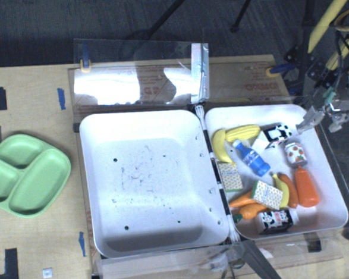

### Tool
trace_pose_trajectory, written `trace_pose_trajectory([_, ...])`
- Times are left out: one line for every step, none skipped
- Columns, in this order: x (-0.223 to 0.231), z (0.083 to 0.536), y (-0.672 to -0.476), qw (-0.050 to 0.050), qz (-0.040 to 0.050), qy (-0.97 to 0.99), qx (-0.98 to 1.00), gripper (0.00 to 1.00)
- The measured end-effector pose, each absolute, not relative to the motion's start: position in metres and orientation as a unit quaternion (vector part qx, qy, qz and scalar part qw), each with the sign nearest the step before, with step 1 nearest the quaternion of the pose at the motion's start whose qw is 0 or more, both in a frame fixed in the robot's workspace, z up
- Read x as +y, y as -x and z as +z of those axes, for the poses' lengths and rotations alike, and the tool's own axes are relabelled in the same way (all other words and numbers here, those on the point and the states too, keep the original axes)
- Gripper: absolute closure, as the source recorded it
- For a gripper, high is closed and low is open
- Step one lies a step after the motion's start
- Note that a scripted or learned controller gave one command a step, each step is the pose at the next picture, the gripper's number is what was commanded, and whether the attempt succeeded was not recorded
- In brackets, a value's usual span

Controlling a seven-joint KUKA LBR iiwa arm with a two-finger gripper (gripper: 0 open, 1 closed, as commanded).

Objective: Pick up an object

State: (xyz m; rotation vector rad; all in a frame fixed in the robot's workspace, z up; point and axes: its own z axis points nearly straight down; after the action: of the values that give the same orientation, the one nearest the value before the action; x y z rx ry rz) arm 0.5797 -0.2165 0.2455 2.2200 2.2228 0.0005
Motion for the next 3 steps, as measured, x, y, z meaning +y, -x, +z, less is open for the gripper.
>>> trace_pose_trajectory([-0.172,0.177,-0.516,0.0,0.0003,-0.639,0.769,0.0])
trace_pose_trajectory([-0.127,0.126,-0.479,-0.002,0.0002,-0.587,0.81,0.0])
trace_pose_trajectory([-0.163,0.089,-0.488,0.004,0.0034,-0.617,0.787,0.0])
